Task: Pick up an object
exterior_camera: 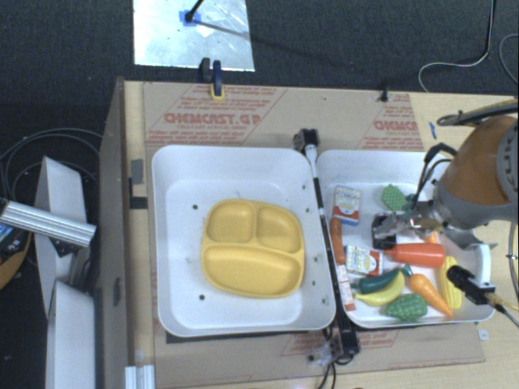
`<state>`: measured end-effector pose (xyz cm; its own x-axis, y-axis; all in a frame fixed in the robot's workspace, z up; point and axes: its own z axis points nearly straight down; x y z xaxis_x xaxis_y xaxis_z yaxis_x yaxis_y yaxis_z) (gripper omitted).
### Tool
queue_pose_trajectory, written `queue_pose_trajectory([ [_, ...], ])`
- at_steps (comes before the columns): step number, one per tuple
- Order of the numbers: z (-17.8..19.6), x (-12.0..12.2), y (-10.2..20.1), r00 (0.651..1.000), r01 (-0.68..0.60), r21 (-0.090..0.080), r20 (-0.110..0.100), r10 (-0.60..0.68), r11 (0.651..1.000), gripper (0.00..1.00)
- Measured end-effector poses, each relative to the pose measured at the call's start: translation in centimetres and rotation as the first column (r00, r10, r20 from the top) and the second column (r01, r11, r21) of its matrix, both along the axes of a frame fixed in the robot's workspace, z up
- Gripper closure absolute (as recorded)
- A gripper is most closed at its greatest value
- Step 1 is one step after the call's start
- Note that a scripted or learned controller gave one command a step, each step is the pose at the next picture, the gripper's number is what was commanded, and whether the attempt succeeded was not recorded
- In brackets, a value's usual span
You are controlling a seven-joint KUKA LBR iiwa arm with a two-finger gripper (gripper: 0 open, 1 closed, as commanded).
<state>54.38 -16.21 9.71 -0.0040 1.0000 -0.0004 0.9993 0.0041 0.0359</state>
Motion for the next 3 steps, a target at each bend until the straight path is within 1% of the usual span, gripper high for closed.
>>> queue_pose_trajectory([
  [1,-0.8,-1.9,3.3,1.000,0.002,-0.002,-0.017,-0.002,1.000,0.00],
  [2,-1.2,3.3,2.0,0.999,0.000,-0.001,-0.033,0.000,1.000,0.00],
  [3,-0.2,3.4,2.0,0.999,-0.002,0.000,-0.032,0.002,1.000,1.00],
])
